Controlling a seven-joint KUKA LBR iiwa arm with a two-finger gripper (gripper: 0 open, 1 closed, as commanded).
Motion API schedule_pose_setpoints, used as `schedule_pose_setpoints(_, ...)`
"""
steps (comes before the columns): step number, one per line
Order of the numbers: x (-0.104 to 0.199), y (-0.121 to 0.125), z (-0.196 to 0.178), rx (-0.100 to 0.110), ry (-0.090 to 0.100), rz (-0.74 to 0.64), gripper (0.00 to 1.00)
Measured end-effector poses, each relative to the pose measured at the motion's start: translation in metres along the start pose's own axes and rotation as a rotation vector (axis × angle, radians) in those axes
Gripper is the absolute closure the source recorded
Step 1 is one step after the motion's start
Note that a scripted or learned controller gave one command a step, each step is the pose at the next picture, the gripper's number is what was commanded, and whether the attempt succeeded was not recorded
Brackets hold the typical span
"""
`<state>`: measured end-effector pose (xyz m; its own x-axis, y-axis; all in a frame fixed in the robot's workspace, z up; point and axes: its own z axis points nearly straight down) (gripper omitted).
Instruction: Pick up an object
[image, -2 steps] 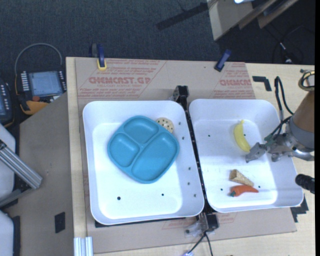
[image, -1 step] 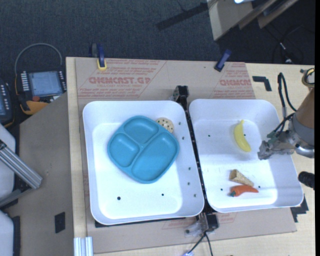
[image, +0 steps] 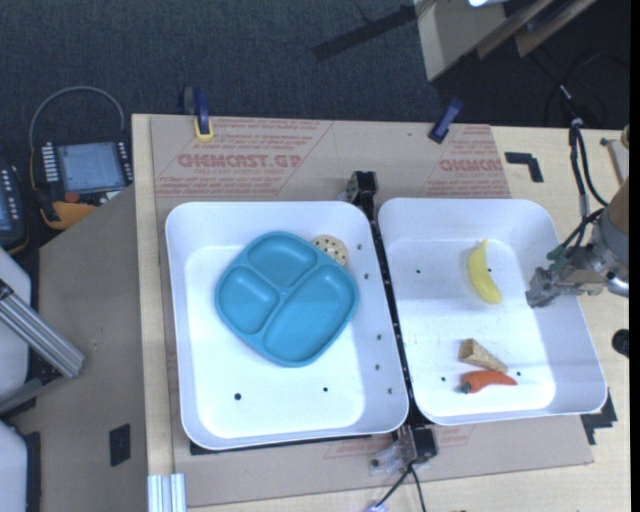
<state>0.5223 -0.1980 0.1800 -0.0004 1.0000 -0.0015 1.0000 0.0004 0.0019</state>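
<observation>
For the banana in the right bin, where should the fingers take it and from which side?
Grip the banana across its middle, coming straight down from above. It lies flat on the right bin floor, running near to far, with bare floor on both long sides, so the fingers would likely close best left to right.

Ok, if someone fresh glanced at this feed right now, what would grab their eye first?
Probably the big blue divided plate in the left bin, with a round cookie peeking out at its upper right edge. Next, the yellow banana in the right bin, with the gripper just to its right, and a tan wedge and red pepper lower down.
</observation>
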Motion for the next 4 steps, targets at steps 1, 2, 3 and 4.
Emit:
schedule_pose_setpoints(1,-0.001,0.002,-0.048,-0.005,-0.002,-0.001,1.0)
schedule_pose_setpoints(2,0.051,0.019,-0.058,-0.002,0.002,-0.006,1.0)
schedule_pose_setpoints(3,0.093,0.033,-0.058,-0.001,0.002,-0.005,1.0)
schedule_pose_setpoints(4,0.149,0.048,-0.066,-0.002,0.003,-0.007,1.0)
